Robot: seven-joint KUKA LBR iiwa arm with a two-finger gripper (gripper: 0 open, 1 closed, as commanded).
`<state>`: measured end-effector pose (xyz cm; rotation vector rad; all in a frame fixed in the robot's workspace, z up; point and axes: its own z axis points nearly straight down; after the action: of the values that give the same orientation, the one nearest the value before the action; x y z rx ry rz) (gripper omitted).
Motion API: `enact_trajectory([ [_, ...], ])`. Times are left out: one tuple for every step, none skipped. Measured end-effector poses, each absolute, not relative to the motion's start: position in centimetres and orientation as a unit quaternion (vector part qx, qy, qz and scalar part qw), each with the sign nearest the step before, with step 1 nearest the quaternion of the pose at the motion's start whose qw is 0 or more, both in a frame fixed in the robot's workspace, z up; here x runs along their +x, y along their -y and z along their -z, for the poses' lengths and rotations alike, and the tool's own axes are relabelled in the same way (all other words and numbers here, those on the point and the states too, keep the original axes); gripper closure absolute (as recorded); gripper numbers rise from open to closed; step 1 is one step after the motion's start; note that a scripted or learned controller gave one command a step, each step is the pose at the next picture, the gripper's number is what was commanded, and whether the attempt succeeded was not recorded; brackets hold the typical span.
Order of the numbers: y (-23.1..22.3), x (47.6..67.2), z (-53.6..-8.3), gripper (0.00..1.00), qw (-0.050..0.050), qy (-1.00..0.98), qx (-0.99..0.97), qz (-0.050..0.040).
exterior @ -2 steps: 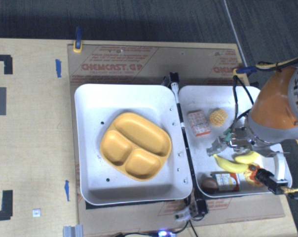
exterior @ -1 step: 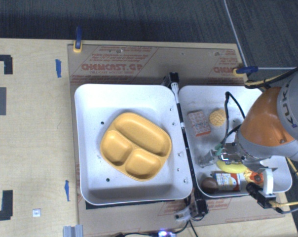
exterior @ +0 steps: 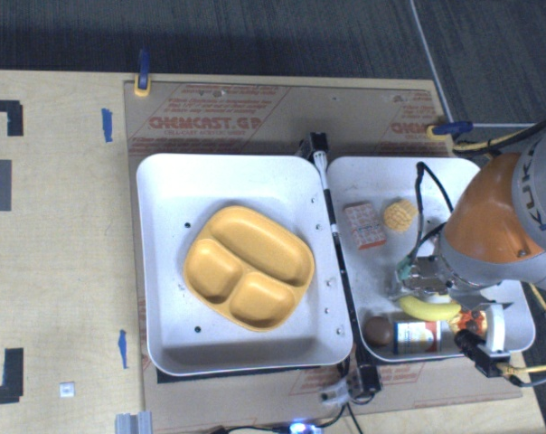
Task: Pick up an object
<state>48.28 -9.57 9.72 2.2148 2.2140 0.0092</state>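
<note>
Over the right white bin your claw hangs low, just above the yellow curved banana; can't tell its state from this angle. Banana lies w/ long axis left-right, touching the white-capped bottle w/ red label on its near side. Brown round fruit sits left. Tight room near the bin's near wall; more space toward the far tan round cookie.
</note>
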Motion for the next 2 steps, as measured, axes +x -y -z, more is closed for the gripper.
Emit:
enact_trajectory([
  [3.52,56.05,-18.50,1.00,0.000,-0.708,0.706,-0.0003],
  [3.55,56.03,-18.48,0.00,0.000,-0.708,0.707,0.0002],
])
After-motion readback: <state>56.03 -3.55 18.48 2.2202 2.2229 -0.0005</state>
